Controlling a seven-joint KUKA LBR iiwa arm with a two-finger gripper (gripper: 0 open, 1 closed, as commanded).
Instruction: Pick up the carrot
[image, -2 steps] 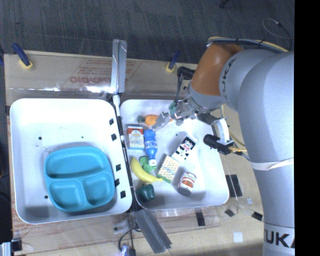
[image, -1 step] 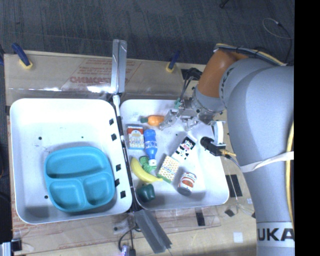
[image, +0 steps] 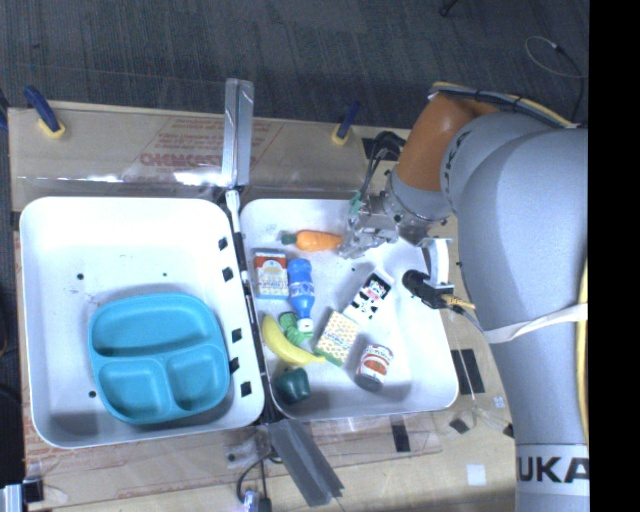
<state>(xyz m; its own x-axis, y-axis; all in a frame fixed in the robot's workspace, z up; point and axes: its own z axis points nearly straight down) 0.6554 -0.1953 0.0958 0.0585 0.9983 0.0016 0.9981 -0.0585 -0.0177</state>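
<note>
I am looking down on the two bins, and the carrot (image: 318, 240) is lying on its side at the far end of the right bin (image: 432, 385), its narrow end pointing left toward the divider between the bins. My arm (image: 520, 220) is reaching in from the right, and the gripper (image: 358, 238) is hanging just beside the carrot's thick right end. Whether the claw is open or closed I cannot tell, and I am seeing no part of the carrot caught in it.

Nearer to me in the same bin, a small red and white carton (image: 271, 275) is lying beside a blue bottle (image: 299, 285), with a green object (image: 294, 325) just near of the bottle. A banana (image: 283, 344) is curving along the left side, and a dark green vegetable (image: 292, 384) is sitting in the near left corner. A black and white patterned box (image: 370, 297) is lying toward the middle, a yellowish packet (image: 339, 336) is resting against the banana's right side, and a small can with a red label (image: 372, 364) is lying just near of them.

The left bin (image: 60, 230) is holding a blue divided tray (image: 155, 355) in its near half.
</note>
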